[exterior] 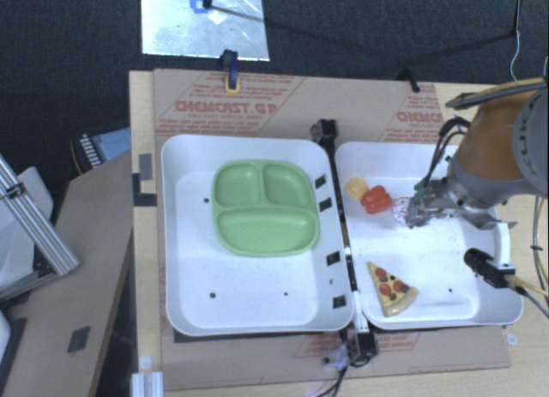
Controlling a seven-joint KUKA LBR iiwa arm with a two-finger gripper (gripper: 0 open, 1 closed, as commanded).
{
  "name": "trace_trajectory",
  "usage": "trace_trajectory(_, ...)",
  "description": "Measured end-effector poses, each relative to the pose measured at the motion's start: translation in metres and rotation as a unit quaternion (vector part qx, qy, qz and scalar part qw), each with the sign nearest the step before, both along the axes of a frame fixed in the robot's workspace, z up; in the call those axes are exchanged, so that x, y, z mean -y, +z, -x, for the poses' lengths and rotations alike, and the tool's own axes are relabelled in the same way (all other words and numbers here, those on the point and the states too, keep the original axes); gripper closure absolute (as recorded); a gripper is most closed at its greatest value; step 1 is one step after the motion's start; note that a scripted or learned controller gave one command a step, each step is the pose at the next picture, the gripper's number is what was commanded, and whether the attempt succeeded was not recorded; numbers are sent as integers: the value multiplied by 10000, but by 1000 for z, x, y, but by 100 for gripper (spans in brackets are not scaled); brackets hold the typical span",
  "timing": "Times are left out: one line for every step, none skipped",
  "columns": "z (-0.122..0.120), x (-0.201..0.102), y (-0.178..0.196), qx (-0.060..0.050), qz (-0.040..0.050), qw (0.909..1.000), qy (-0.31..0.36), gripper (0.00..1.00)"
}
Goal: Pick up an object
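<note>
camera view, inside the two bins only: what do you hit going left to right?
green divided plate → yellow piece → red piece → gripper. The pizza slice lies nearer the front, overlapping the red piece's span, so I left it out.

A: Is it bright here?

B: Yes. The two white bins (184,241) look very bright, and the light feels soft and even.

A: Any shiny spots?

B: The silver sheet (204,8) at the top shines a lot. The dark floor (60,44) stays dim.

A: Shadows?

B: Only thin, pale ones, like beside the green plate (264,208).

A: Is it sharp?

B: No, it's a bit fuzzy and grainy all over.
</note>
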State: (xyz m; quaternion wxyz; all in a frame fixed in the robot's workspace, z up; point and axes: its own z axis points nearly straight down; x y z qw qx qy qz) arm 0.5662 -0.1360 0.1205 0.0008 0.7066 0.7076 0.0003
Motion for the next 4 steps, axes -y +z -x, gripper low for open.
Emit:
trace_trajectory(5, -1, 62, 20, 3, 10000, 10, 100)
trace_trajectory(2, 1, 105, 21, 4, 10000, 10, 100)
trace_trajectory(1, 1, 126, 6, -1, 10000, 12, 100)
trace_trajectory(-14, -58, 116, 5, -8, 10000, 38, 100)
